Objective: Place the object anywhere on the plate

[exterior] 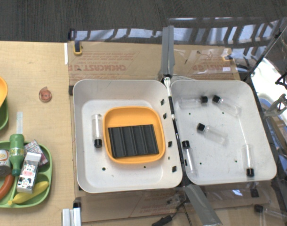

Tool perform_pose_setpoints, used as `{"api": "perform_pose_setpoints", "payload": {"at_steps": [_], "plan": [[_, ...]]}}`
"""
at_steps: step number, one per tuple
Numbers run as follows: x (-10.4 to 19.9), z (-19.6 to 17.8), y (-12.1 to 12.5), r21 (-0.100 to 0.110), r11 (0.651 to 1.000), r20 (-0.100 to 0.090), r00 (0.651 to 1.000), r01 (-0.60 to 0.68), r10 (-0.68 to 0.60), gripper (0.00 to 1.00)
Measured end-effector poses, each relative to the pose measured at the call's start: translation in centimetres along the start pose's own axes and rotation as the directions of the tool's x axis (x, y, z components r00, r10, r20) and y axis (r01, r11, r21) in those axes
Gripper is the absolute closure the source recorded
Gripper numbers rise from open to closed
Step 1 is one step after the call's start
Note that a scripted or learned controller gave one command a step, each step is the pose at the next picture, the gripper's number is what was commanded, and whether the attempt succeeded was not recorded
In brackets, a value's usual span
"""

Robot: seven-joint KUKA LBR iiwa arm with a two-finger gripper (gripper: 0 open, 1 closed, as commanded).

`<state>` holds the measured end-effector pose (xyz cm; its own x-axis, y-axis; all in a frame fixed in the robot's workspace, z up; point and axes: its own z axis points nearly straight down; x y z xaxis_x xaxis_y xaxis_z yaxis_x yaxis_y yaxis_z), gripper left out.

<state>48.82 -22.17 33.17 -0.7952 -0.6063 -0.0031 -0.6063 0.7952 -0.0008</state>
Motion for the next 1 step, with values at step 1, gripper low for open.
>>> {"api": "perform_pose_setpoints", "payload": {"at_steps": [1], "plan": [[-0.18,3.83,-0.16,0.0,0.999,0.0,0.999,0.042,-0.042,0.0]]}}
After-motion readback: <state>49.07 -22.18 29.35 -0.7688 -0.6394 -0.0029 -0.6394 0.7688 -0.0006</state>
